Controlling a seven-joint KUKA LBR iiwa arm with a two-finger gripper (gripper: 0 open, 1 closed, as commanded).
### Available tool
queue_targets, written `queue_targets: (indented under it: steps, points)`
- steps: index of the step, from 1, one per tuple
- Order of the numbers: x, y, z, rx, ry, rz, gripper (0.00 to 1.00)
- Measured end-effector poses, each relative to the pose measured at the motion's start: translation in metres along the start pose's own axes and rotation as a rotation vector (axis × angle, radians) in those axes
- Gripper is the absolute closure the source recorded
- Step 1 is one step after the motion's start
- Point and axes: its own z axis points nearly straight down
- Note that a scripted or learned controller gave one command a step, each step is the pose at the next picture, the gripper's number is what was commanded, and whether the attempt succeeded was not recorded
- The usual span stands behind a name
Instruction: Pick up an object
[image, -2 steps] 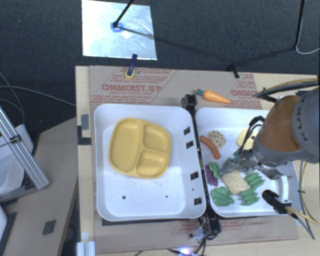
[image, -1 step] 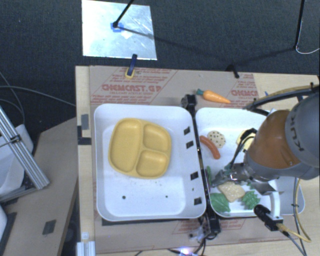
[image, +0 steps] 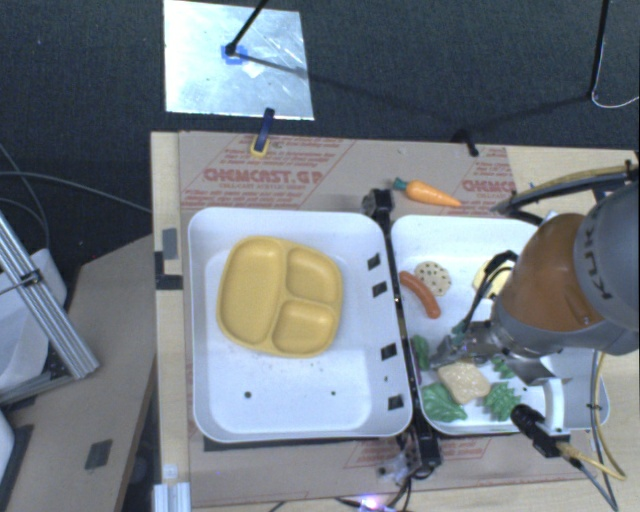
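The right bin (image: 450, 235) holds a red sausage (image: 420, 294), a speckled round cookie (image: 432, 275), a tan bread slice (image: 463, 381) and green leafy pieces (image: 440, 404). A yellow item (image: 492, 268) peeks out from behind the arm. My gripper (image: 468, 345) hangs low over the bin's front half, just above the bread slice and among the green pieces. The grey and orange wrist (image: 545, 290) covers much of the bin's right side. Nothing can be seen held.
The left bin (image: 300, 400) carries a yellow divided plate (image: 280, 295). An orange carrot (image: 427, 193) lies on the cardboard behind the right bin. A black divider (image: 395, 300) with clips runs between the bins. Cables trail at the front right.
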Motion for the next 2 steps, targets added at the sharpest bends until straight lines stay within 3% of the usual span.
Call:
queue_targets:
  steps: [1, 2]
  points:
    - [0.039, 0.072, -0.095, -0.011, 0.001, -0.01, 1.0]
    - [0.157, 0.037, -0.12, 0.004, 0.007, -0.016, 1.0]
